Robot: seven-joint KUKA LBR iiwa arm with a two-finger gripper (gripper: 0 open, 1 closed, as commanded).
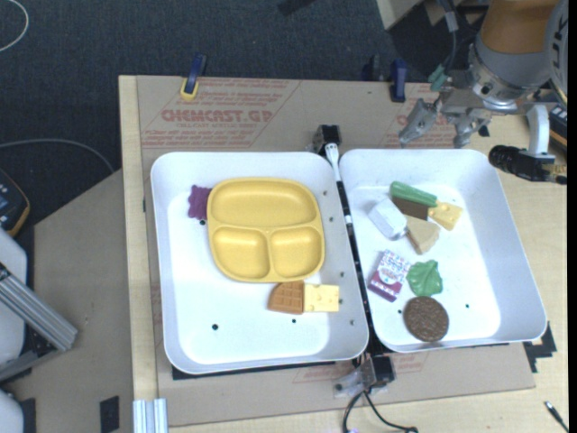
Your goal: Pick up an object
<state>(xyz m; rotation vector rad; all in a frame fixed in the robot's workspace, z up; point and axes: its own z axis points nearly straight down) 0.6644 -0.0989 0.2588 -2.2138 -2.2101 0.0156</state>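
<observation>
In the left bin (pixel 171 269) I see a yellow divided tray (pixel 266 228) near the centre, with a purple piece (pixel 197 202) poking out from its nine o'clock edge. At the tray's five o'clock lie a brown waffle square (pixel 288 298) and a pale yellow block (pixel 323 299), touching side by side. Moving across to the right bin (pixel 505 242), a small heap sits toward twelve o'clock: a white packet (pixel 388 218), a green and brown bar (pixel 414 199), a yellow cheese wedge (pixel 445 215) and a tan wedge (pixel 423 236). Below them, around six o'clock, are a pink and white packet (pixel 389 274), a green leafy piece (pixel 425 278) and a dark round cookie (pixel 425 318). My claw (pixel 440 126) hangs over the bench (pixel 270 115) just past the right bin's twelve o'clock rim, fingers spread apart with nothing between them, well apart from every item.
</observation>
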